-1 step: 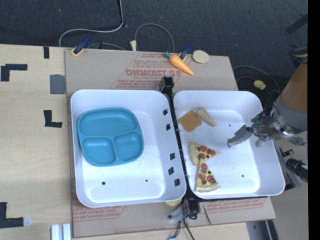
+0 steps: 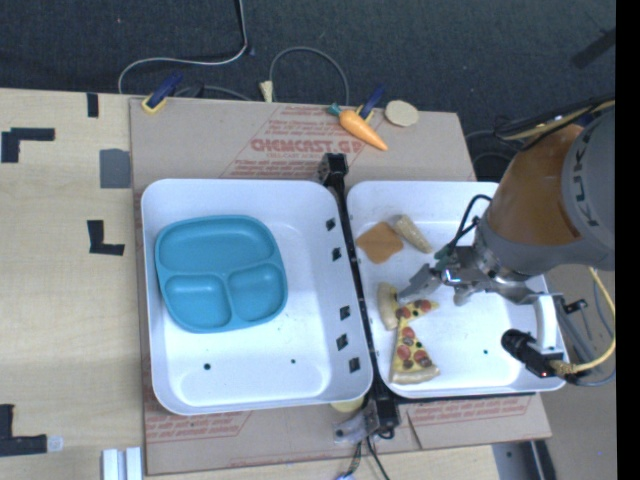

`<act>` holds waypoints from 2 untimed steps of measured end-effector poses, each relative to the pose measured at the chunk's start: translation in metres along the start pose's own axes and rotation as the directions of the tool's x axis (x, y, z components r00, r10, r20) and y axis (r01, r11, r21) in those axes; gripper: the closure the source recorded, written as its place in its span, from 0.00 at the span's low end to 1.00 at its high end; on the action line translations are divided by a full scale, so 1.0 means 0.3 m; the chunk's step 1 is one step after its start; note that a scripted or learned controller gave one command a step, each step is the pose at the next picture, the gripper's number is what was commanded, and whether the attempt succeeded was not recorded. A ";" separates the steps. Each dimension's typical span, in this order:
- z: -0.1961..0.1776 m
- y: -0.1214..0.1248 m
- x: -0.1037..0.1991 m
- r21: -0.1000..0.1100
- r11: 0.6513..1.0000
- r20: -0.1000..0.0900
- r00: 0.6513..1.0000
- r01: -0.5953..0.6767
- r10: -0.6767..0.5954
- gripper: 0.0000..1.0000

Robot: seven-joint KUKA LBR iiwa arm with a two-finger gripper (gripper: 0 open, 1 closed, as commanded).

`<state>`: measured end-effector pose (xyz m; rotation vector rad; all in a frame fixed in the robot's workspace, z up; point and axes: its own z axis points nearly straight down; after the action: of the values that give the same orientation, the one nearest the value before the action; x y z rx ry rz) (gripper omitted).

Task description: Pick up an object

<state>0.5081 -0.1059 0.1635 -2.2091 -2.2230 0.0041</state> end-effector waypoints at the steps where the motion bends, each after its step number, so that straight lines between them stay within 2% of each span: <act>1: 0.261 0.049 0.000 -0.010 1.000 0.009 1.000 -0.008 0.008 0.00; 2: 0.254 -0.016 0.012 -0.018 1.000 0.008 1.000 -0.005 0.005 0.00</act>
<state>0.5026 -0.1021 0.0874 -2.2272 -2.2301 -0.0071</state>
